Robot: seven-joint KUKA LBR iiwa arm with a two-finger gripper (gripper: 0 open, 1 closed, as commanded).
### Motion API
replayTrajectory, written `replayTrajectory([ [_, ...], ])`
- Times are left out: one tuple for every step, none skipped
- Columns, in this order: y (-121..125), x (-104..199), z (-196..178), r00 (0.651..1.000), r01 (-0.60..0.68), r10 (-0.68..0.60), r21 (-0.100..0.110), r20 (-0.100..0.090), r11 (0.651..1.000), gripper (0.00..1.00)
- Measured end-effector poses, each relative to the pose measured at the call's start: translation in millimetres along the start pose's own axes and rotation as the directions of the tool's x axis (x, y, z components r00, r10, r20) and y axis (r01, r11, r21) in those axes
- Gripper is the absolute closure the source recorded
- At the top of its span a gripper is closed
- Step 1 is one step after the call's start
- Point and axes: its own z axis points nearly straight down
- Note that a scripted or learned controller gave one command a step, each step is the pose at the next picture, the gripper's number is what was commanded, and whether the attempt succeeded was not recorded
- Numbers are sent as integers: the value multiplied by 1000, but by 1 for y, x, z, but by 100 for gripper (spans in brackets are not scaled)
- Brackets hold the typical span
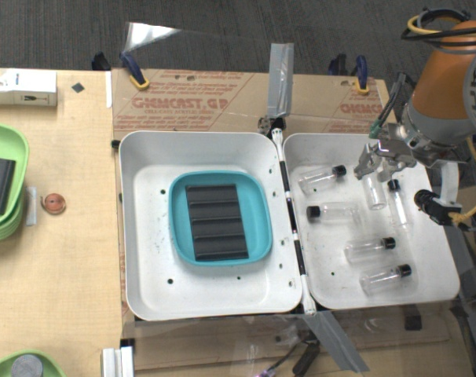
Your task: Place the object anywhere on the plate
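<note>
Gripper low over vials — right bin

Grey arm with broad orange band, yellow and black cables looped on top at 12 o'clock. Silvery metal gripper at 9 o'clock end, black fittings and cable at 6 o'clock.

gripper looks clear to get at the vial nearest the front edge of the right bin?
Probably yes. That vial lies alone on the right bin's floor, apart from the other vials, nothing over it. The gripper sits over the bin's far side, open path down.
</note>
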Motion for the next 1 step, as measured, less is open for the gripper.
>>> replayTrajectory([
  [0, 0, 0, 1000, 0, 0, 0, 0, 1000, 0],
])
